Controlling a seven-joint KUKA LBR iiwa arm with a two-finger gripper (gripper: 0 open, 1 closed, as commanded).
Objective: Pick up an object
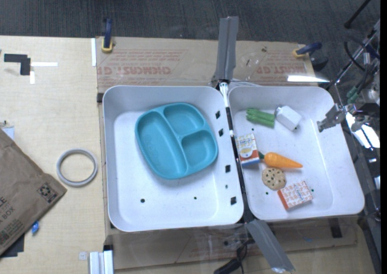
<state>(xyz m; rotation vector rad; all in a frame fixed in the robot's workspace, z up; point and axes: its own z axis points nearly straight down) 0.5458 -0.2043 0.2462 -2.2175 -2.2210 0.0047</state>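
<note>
One carrot [283, 160] lower-left of the claw [331, 122], apart; claw state indiscernible.

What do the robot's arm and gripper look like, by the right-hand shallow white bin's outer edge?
The gripper is a small grey metal piece with shiny pale parts behind it, too blurred for detail. Thin dark cables loop above it. No markings can be made out.

A tape roll [77, 166] lies on the counter [48, 109] left of the bins, near a cardboard box [21, 197] at the lower left. Two clamps [107, 35] hold cardboard [175, 64] at the far edge.
</note>
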